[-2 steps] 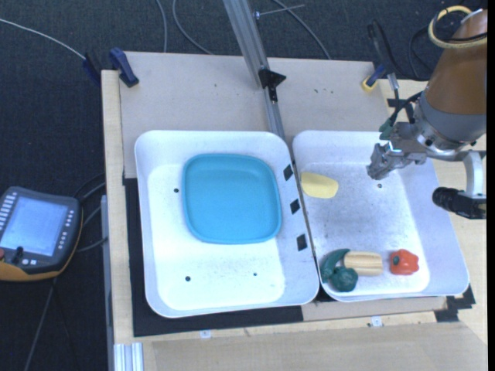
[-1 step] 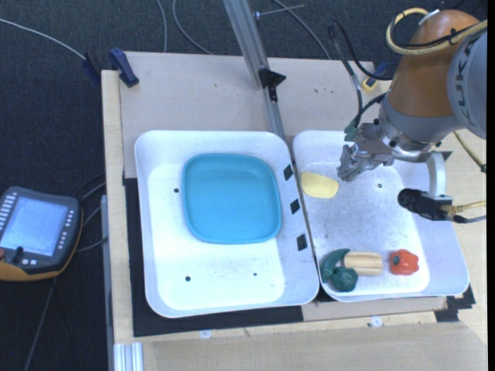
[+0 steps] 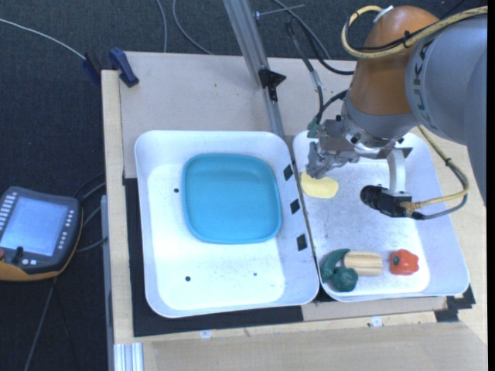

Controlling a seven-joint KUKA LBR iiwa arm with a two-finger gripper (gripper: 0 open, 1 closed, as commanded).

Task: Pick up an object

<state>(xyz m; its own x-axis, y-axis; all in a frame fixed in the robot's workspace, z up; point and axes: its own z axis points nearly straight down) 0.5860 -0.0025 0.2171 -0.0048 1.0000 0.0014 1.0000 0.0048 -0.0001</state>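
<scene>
Gripper (image 3: 319, 168), finger state unclear, over pale yellow piece (image 3: 320, 186), long axis left-right, in right bin (image 3: 441, 207).

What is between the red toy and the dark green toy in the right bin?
In the camera view, a tan wooden cylinder lies between the small red toy and the dark green toy, touching the green one.

Bright, even overhead light (slightly soft focus).
</scene>
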